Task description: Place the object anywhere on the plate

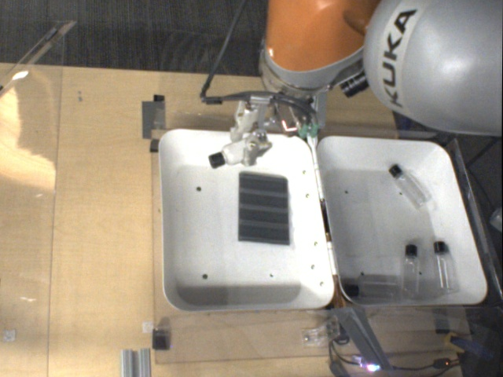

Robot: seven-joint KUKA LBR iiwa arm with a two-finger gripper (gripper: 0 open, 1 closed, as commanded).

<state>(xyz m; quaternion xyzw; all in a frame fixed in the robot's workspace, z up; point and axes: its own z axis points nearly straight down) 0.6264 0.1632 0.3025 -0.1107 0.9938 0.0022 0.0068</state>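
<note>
Left bin [181,234] holds a dark ridged plate [264,207]; gripper [250,141] seemingly clamps a clear vial [228,155], black cap pointing left, lying near-horizontal.

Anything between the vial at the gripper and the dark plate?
Nothing: in the camera view, bare white bin floor separates the vial at the gripper from the plate.

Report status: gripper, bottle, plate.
Gripper over the left bin's far edge, shut on a small clear bottle with a black cap. Dark ribbed plate just below, bare. Three more bottles in the right bin.
</note>
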